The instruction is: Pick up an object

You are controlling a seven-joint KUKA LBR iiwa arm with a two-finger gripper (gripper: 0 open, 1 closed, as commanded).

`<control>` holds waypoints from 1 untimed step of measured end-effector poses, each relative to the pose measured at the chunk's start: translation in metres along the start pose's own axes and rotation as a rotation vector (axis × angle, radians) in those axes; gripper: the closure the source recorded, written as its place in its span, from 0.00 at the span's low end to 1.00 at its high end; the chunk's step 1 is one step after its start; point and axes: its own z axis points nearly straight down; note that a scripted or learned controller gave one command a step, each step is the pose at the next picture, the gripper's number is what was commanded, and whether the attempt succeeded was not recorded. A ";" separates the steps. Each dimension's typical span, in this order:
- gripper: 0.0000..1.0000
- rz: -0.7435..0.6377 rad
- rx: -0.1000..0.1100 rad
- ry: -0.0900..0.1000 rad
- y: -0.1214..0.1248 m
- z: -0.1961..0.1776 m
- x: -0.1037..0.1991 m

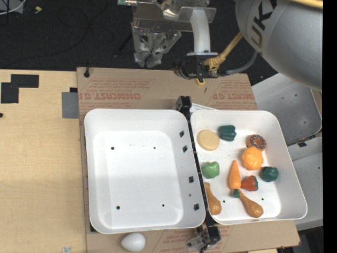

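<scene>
Seen from the fixed camera above the table (37, 157), the grey arm (284, 25) hangs high over the far edge of the cardboard sheet (158, 91), its gripper (152, 49) well apart from both bins and from every object; how far the jaws stand open cannot be told from this angle, and nothing is visible between them. The left bin (100, 125) sits beside the right bin (284, 141), which holds the candidates for picking: a cream disc (208, 140), two dark green peppers (227, 132), a sprinkled doughnut (256, 142), an orange fruit (252, 158), a green apple (210, 168), a carrot (234, 175), a small red piece (249, 183) and two tan drumstick shapes (212, 199). A white egg (132, 242) lies outside, just beside the left bin's near rim. The pick appears not yet begun; the next move likely calls for travelling over the right bin and descending on one well-separated item. The cardboard bears upside-down red lettering, seemingly "CHEMCRZT", and the arm shows part of "KUKA".
</scene>
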 end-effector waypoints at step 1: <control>1.00 0.014 0.004 -0.003 -0.030 0.049 -0.121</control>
